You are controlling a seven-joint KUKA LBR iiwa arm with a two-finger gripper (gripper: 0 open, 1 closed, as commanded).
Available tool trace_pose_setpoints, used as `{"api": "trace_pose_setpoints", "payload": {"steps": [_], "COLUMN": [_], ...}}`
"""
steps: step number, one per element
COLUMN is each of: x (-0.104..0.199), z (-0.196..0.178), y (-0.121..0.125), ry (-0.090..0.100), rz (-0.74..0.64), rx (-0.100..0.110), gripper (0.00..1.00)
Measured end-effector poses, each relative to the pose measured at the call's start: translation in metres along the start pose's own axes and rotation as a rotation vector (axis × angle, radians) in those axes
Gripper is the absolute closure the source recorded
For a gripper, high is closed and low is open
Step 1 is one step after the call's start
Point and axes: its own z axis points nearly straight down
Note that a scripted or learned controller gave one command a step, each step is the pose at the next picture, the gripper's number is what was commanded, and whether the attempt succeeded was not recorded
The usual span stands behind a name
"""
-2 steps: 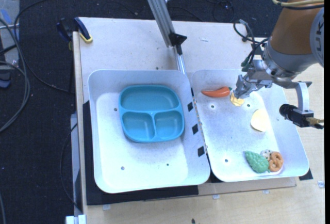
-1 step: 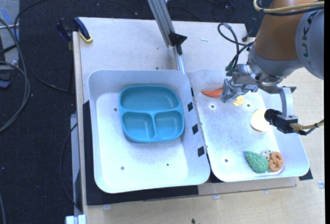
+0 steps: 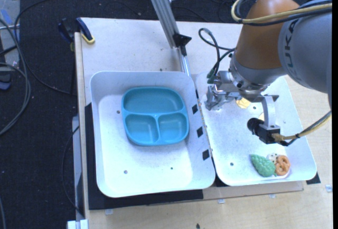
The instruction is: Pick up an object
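While the arm (image 3: 280,38) hangs over the right bin (image 3: 232,143), the toys (image 3: 270,164) lie apart.
Small, likely light and soft; pinch the green one's middle. Jaws' state: can't tell.

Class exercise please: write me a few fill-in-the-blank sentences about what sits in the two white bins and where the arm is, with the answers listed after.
1. The divided plate in the left bin is coloured ____.
2. That plate has ____ compartments.
3. The green toy lies near the front of the ____ bin.
4. The gripper hangs over the ____ bin.

Answers: blue; three; right; right
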Motion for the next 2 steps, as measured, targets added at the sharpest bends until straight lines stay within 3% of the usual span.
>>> {"api": "trace_pose_setpoints", "payload": {"steps": [1, 2], "x": [0.045, 0.094], "z": [0.014, 0.002], "y": [-0.026, -0.043], "ry": [-0.001, 0.000], "rz": [0.000, -0.001], "rx": [0.002, -0.003], "gripper": [1.00, 1.00]}}
